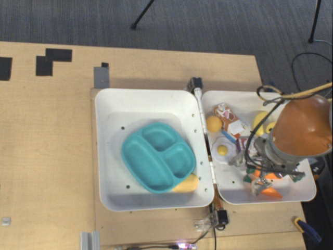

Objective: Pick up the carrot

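Two white bins point(104, 139) on wooden bench point(47, 155), carpet point(208, 14) beyond.

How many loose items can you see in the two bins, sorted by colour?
Counting what is clearly visible; the arm hides part of the right bin.
Teal: 1, divided plate
Yellow: 4
Orange: 1, carrot
Red and white: 1, carton
Total: 7
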Controlling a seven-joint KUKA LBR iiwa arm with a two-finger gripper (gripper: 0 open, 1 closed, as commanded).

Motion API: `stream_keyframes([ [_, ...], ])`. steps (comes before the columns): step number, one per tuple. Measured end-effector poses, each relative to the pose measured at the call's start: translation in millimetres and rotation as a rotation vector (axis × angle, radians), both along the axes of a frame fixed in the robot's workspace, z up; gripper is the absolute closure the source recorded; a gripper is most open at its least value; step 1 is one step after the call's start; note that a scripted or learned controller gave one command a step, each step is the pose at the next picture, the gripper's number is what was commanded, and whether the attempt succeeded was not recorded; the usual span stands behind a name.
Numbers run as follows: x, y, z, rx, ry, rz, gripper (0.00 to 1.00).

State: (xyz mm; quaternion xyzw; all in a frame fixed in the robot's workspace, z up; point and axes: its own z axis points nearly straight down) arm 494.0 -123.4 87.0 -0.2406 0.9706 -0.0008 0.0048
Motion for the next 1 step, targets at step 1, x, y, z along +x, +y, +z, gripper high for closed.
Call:
stream_keyframes([
  [1,2.5,0.2,11.9,0.0,-0.007,-0.004,1.0],
])
